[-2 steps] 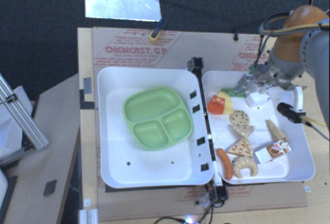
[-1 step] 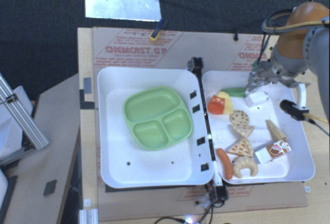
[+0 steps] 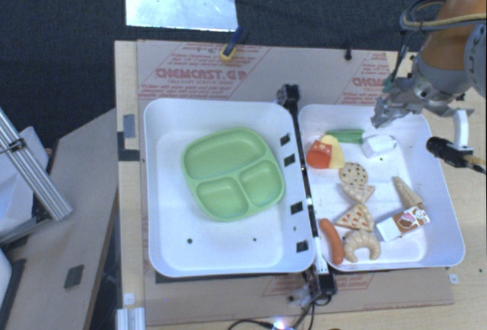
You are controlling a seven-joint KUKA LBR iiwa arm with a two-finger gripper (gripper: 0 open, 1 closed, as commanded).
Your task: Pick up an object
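Croissant [image 3: 363,245] and sausage [image 3: 332,239] sit well below the claw [image 3: 378,121]; it hovers just above the white block [image 3: 378,144]. Can't tell its grip state. Best bet: drop straight down, straddle the block squarely, then close

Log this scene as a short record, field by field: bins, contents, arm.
left bin: holds a green divided plate
right bin: holds toy food
near its top: green bean, white block, red and yellow piece
middle: round cookie, pizza slice, cone
near its bottom: sausage, croissant
gripper: over the right bin's top edge, above the white block
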